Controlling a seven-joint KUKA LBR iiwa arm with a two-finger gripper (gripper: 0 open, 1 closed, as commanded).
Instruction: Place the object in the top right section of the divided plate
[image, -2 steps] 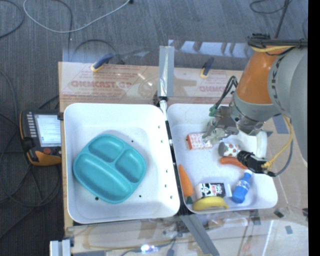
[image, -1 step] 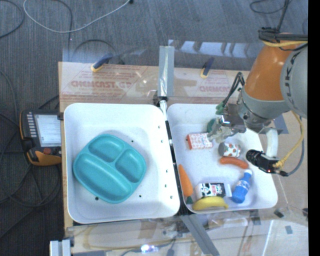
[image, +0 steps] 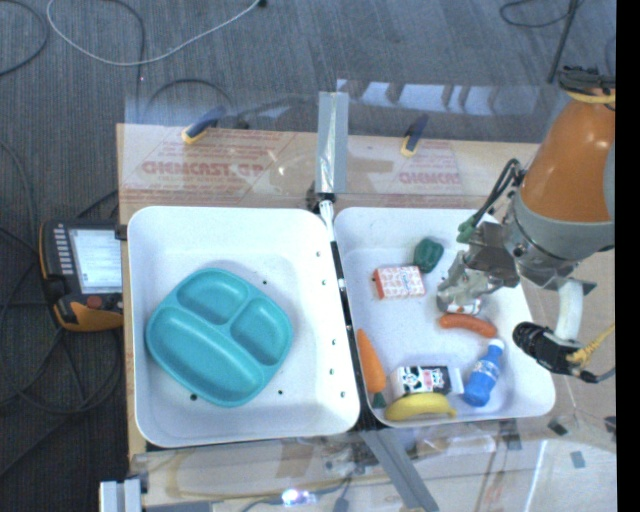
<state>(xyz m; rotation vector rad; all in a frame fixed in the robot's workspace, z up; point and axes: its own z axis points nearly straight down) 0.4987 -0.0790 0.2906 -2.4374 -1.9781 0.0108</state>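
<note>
A teal divided plate (image: 218, 335) lies in the left bin (image: 160, 230), tilted, with three sections and nothing in them. My gripper (image: 458, 293) hangs over the right bin (image: 385, 235), just above the left end of a small orange-red sausage (image: 468, 323). A red and white box (image: 399, 282) lies to the left of the gripper and a dark green piece (image: 430, 253) lies up and left of it. I see nothing held between the fingers.
Along the right bin's front lie an orange carrot (image: 371, 363), a black and white carton (image: 424, 379), a yellow banana (image: 420, 406) and a blue bottle (image: 483, 377). A metal divider (image: 331, 145) stands between the bins at the back.
</note>
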